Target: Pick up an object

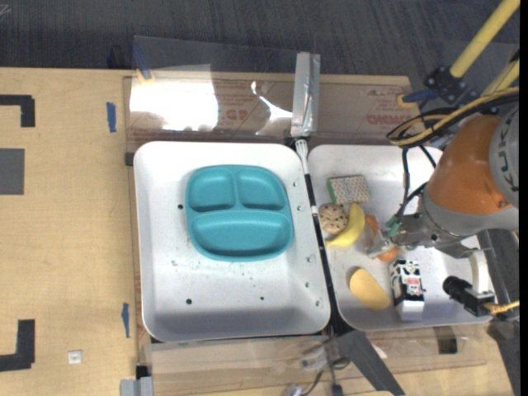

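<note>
Whether my gripper (393,238) is spread or pressed together I cannot tell, since the grey wrist hides its tips from above; nothing shows between them, so I judge the pick not yet made: closing on something and lifting it are both left to do. I hang low over the right bin (375,157), which holds every loose candidate. The left bin (157,246) lies well off to my far side, and it carries the biggest item, a teal divided plate (239,211), flat and broad, a poor fit for me. Closer in, the banana (351,228) lies just beside me toward the bin divider, curved and smooth. The yellow rounded fruit (370,289) sits near me toward the bench front, plump and likely slippery. A green-edged speckled sponge (348,190) lies beyond the banana. A white printed box (408,287) stands near me at the front. Smallest is an orange scrap (388,255), almost touching me, probably my nearest target.
</note>
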You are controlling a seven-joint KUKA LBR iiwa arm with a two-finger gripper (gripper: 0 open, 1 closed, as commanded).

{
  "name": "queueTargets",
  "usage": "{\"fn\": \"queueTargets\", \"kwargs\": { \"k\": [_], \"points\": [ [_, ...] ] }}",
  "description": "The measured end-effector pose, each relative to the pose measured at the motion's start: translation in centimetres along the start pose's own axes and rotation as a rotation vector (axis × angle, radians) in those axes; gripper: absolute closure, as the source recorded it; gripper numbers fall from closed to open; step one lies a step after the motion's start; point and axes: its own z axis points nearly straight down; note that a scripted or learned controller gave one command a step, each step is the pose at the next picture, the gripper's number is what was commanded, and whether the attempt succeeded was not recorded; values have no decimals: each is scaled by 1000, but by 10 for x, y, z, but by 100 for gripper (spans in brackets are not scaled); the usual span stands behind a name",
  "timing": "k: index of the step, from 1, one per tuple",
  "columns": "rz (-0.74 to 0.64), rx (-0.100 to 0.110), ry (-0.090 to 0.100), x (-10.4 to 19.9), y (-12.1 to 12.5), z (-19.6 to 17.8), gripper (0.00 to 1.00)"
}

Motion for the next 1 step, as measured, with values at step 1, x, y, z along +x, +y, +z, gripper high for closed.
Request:
{"fn": "queueTargets", "kwargs": {
  "k": [1],
  "points": [
    [72, -4, 2, 57, 42, -83, 100]
  ]
}}
